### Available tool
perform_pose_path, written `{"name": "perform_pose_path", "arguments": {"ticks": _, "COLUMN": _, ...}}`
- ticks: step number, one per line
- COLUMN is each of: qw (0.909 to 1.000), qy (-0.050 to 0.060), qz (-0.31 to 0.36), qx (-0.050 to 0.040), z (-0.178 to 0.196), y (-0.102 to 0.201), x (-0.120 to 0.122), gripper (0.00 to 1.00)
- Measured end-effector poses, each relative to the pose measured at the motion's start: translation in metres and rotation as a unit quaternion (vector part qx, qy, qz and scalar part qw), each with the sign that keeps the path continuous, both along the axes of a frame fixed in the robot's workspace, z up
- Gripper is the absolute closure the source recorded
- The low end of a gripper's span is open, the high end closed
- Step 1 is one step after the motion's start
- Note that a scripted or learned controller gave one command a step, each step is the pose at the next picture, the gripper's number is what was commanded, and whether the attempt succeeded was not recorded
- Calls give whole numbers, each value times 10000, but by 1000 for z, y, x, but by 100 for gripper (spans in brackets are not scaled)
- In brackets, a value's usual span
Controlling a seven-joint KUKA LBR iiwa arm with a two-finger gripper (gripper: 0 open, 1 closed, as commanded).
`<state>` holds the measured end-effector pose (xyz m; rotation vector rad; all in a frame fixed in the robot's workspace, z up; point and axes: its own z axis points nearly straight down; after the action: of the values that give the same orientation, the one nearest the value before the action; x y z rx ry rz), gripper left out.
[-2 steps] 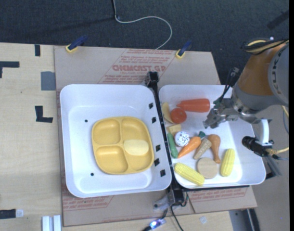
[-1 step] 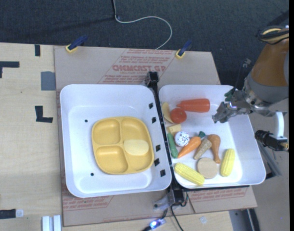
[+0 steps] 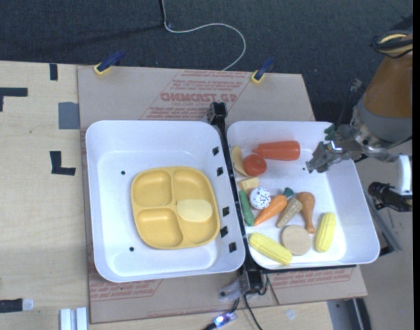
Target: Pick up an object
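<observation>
Hand above smooth white bin, glossy carrot

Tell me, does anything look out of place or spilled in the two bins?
Nothing stands out. The toy foods lie crowded but inside the right bin, and the yellow divided plate lies flat in the left bin, with a pale round piece in one compartment.

Two bins, one tray, maybe ten toy foods.
</observation>
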<state>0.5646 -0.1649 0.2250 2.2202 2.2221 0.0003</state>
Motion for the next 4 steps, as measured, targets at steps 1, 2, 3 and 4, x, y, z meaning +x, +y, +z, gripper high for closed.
{"name": "perform_pose_path", "arguments": {"ticks": 1, "qw": 10000, "qy": 11, "qz": 19, "qx": 4, "z": -7, "y": 45, "x": 4, "gripper": 100}}
{"name": "perform_pose_path", "arguments": {"ticks": 2, "qw": 10000, "qy": 11, "qz": 35, "qx": 12, "z": -12, "y": 107, "x": 9, "gripper": 100}}
{"name": "perform_pose_path", "arguments": {"ticks": 3, "qw": 10000, "qy": 11, "qz": 34, "qx": 8, "z": -10, "y": 169, "x": 10, "gripper": 100}}
{"name": "perform_pose_path", "arguments": {"ticks": 4, "qw": 10000, "qy": 15, "qz": 6, "qx": 4, "z": -6, "y": 167, "x": 5, "gripper": 100}}
